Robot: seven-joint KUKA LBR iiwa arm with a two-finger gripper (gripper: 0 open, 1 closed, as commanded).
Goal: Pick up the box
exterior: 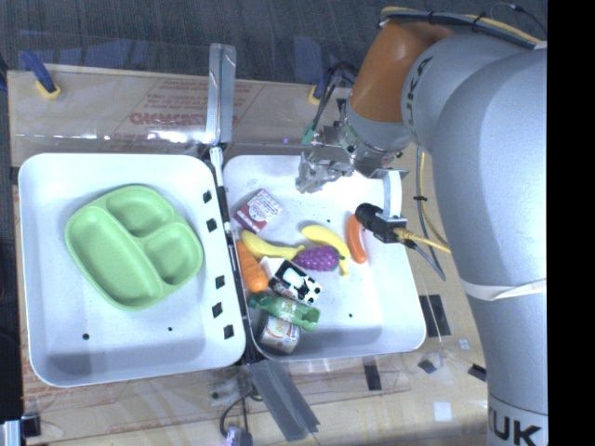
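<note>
The box is small, red and white, and lies flat in the right bin near its back left corner. My gripper hangs over the back of that bin, up and to the right of the box and apart from it. The grey arm with its orange band comes in from the right above it.
Around the box lie two yellow bananas, purple grapes, an orange carrot, a red-orange sausage, a black-and-white object and a green-lidded jar. The left bin holds a green divided plate.
</note>
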